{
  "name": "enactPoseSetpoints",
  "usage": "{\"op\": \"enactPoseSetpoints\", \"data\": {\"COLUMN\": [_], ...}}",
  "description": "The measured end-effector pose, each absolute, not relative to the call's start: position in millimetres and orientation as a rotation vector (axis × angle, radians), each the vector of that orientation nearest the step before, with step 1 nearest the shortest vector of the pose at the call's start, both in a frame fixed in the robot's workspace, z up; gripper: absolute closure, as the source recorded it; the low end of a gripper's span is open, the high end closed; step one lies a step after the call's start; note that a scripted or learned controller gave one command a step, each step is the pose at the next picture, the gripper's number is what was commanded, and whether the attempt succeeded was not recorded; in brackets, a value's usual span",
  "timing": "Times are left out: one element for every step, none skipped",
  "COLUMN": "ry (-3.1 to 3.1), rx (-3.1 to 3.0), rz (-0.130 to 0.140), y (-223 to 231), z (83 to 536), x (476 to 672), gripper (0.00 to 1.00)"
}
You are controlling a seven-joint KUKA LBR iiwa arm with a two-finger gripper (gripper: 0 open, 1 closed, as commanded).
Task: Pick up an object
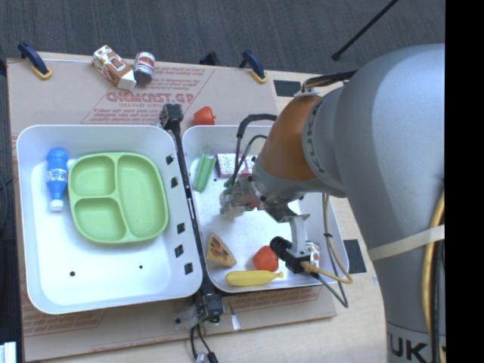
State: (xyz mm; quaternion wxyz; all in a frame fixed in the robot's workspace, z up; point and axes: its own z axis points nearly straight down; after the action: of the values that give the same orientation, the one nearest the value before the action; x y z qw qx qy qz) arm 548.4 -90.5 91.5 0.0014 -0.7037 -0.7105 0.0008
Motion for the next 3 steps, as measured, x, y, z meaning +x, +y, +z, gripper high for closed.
{"op": "enactPoseSetpoints", "data": {"ry": [-2.225, -2.226, -2.228], "rx": [-2.217, -2.217, -2.216], "rz": [0.002, 0.0, -0.001], "y": [-182.5, -211.0, -210.7], "z": [137.6, 186.1, 179.0], "x": [545.8, 548.6, 600.1], "gripper": [1.0, 1.0, 1.0]}}
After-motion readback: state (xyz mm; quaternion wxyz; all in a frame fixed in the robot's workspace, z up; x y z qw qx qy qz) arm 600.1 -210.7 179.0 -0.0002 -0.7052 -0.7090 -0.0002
